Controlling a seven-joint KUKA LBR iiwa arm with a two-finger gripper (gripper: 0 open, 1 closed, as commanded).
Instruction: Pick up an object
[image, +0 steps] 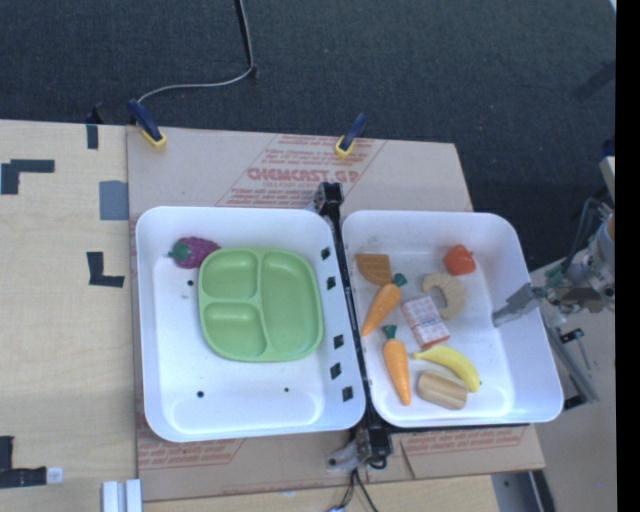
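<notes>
The right bin (520, 398) holds several toy foods. Two orange carrots (380, 307) (397, 368) lie near its left wall. A yellow banana (451, 365) lies above a tan bread roll (441, 390) at the front. A red and white carton (425, 320) sits mid-bin, with a beige ring-shaped piece (447, 291) behind it. A toast slice (375, 268) and a red tomato (459, 260) lie at the back. My gripper (512, 305) hangs over the bin's right side, apart from all the food, with nothing visibly held.
The left bin (160, 330) holds a green divided plate (262, 304) and a purple grape bunch (193, 250) at its back left corner. Black clips (340, 340) line the divider between the bins. Yellow clamps (149, 126) pin the cardboard under the bins.
</notes>
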